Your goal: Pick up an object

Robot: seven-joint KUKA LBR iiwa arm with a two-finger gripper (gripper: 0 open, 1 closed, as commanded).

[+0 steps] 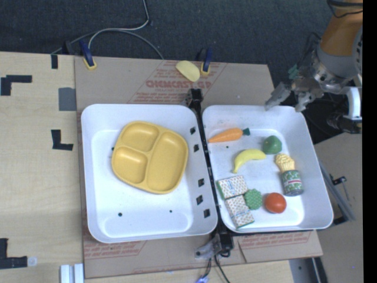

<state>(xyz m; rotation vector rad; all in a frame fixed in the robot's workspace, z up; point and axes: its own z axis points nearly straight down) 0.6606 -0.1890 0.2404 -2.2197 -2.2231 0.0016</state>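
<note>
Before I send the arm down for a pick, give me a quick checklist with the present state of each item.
1. Gripper above the right bin's far rim, not over any item: not ok.
2. Fingers spread, nothing between them: ok.
3. Carrot lies apart from its neighbours: ok.
4. Banana lies free: ok.
5. Two boxes and broccoli crowded together: not ok for a clean grasp.
6. Can upright or tipped: cannot tell.
</note>
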